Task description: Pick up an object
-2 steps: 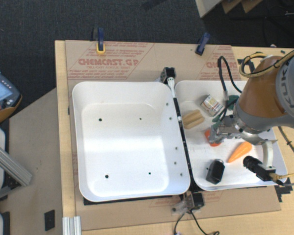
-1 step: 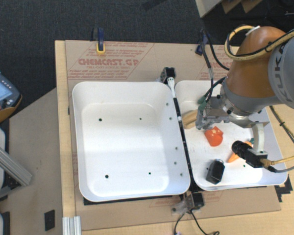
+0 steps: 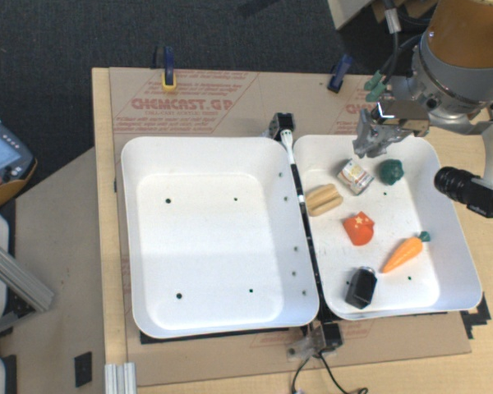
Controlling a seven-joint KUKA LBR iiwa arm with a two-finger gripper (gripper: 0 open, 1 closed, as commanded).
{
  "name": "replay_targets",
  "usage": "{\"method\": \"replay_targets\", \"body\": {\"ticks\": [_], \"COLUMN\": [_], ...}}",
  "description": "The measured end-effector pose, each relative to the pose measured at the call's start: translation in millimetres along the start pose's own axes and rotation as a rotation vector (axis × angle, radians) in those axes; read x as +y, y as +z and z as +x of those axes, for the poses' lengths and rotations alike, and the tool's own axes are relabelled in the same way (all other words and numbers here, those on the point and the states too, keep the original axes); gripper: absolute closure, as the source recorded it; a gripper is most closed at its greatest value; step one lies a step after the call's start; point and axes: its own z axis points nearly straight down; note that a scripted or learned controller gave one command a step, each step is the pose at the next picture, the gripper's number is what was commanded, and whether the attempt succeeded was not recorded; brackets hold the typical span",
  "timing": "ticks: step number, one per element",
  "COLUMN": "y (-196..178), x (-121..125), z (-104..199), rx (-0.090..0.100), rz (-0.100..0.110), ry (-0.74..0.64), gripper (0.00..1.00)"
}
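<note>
Camera view looks down on two shallow white plastic bins side by side on a brown cardboard sheet (image 3: 189, 93). The left bin (image 3: 140, 245) has smooth glossy walls with rounded corners. The right bin (image 3: 456, 290) holds all the loose things.

The gripper (image 3: 368, 144), grey metal, hangs over the upper part of the right bin, just above a small boxy silver-and-white block (image 3: 355, 176) with yellow marks; whether it touches the block cannot be told, nor how its tips stand. Beside the block, to the right, sits a dark green rounded lump (image 3: 389, 171).

Left of centre in that bin lies a tan ridged piece shaped like a bread roll (image 3: 323, 199), its long axis running left to right, close to the wall between the bins. Below it is a red-orange strawberry-like piece (image 3: 359, 228). An orange carrot (image 3: 403, 254) lies aslant, green stub toward the upper right, tip toward the lower left. A black, rounded block (image 3: 361, 287) rests near the lower rim.

Bare white floor lies along the right bin's right side and its lower right corner.
</note>
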Motion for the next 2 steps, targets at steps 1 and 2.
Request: {"method": "replay_targets", "body": {"ticks": [1, 2], "y": [-19, 5], "x": [20, 11], "z": [56, 144], "rx": [-0.001, -0.001], "rz": [0.015, 0.027], "ry": [-0.001, -0.004], "gripper": [1.0, 1.0]}}
